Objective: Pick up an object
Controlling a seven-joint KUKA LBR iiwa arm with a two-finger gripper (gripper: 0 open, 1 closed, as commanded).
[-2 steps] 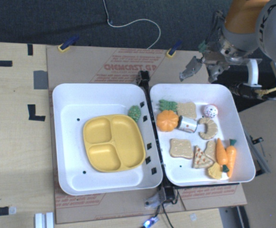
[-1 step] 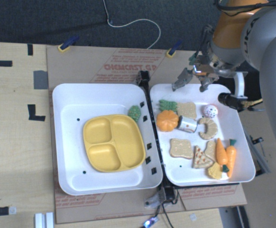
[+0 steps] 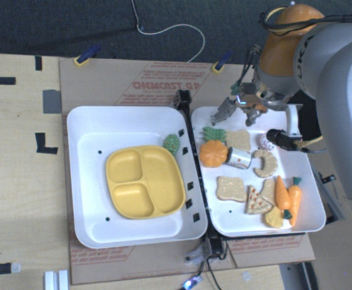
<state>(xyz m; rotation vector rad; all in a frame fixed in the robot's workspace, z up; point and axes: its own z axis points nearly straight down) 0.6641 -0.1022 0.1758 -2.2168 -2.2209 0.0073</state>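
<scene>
Crowding the right bin (image 3: pixel 316 221): toy food (image 3: pixel 248 177)

A yellow divided tray (image 3: pixel 144 181) is sitting in a white bin (image 3: pixel 82 144), a green broccoli piece (image 3: pixel 172 142) showing beside it. In the other white bin (image 3: pixel 306 222), an orange pumpkin-like toy (image 3: pixel 213 153) and orange carrots (image 3: pixel 288 199) are lying among tan bread slices (image 3: pixel 231 189). The grey arm (image 3: pixel 330 71) is wearing its orange band (image 3: pixel 285 41).
</scene>
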